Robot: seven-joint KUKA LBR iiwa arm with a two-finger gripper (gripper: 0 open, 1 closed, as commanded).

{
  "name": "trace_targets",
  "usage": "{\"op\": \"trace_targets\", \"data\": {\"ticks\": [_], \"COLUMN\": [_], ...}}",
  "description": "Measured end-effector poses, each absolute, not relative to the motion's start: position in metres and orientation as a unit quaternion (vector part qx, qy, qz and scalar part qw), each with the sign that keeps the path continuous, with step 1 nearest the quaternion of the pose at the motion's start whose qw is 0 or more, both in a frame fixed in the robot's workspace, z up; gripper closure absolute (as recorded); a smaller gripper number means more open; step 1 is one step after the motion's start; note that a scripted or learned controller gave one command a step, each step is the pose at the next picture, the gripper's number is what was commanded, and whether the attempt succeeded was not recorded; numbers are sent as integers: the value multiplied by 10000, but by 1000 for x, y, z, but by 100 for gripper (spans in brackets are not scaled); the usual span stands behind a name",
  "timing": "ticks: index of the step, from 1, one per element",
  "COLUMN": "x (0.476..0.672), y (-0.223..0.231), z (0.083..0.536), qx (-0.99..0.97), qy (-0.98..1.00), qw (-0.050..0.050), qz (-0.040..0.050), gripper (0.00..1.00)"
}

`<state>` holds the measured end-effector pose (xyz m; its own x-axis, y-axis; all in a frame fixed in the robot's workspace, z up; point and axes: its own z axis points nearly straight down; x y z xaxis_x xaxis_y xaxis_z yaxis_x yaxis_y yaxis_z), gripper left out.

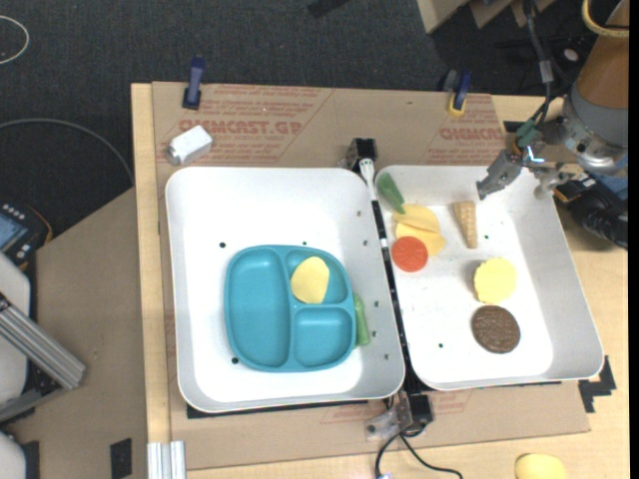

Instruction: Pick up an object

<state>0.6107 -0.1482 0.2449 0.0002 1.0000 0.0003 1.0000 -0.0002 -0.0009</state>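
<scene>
A cardboard-covered counter (pixel 300 118) is set on dark carpet (pixel 200 18). The hand (pixel 519 173), fingers apart and holding nothing, is poised over the right bin (pixel 559 297), near the cone (pixel 465 223), yellow disc (pixel 494 279) and brown cookie (pixel 495 328).

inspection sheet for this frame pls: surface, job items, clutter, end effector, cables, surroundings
Surface: two white bins, left bin and right bin, on a cardboard sheet.
Job's things: right bin holds red disc, yellow round, brown cookie, cone, yellow wedge, green piece. Left bin holds teal divided plate with yellow piece.
Clutter: white block on cardboard.
Grippers: end effector above right bin's far edge, nothing seen in it.
Cables: wire at front.
Surroundings: dark carpet.
</scene>
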Motion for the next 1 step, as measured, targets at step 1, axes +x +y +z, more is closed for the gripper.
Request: {"op": "trace_targets", "data": {"ticks": [1], "x": [544], "y": [-151], "z": [332], "qx": [-7081], "qy": [-7061], "qw": [-42], "qz": [-22], "gripper": [0]}}
